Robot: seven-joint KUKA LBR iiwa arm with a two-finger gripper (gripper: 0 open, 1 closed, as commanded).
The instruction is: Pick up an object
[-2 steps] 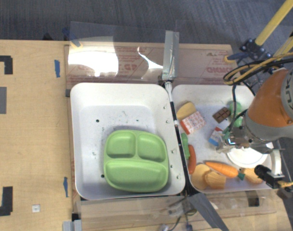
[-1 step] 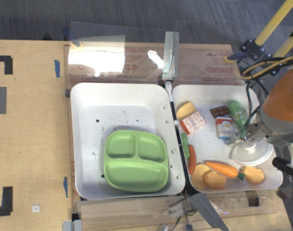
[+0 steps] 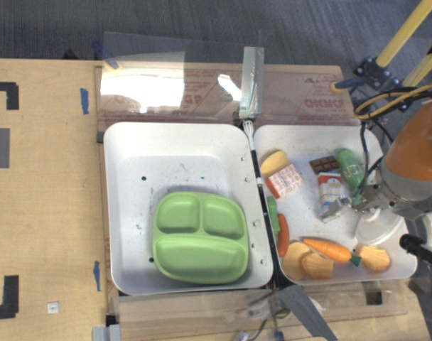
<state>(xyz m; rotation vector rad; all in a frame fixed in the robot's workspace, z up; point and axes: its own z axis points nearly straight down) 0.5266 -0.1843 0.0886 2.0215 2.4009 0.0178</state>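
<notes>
**Claw low over the right bin's clutter**

The right bin holds the loose items, which is why the arm leans in from the right — the left bin carries just a green divided tray. The gripper sits low beside a small red-and-white carton; whether it is parted or clenched I cannot tell. The carton looks the likeliest target, just above the claw tip, with a green bottle near it. An orange carrot lies nearer the front rim, apart from the claw.
</notes>
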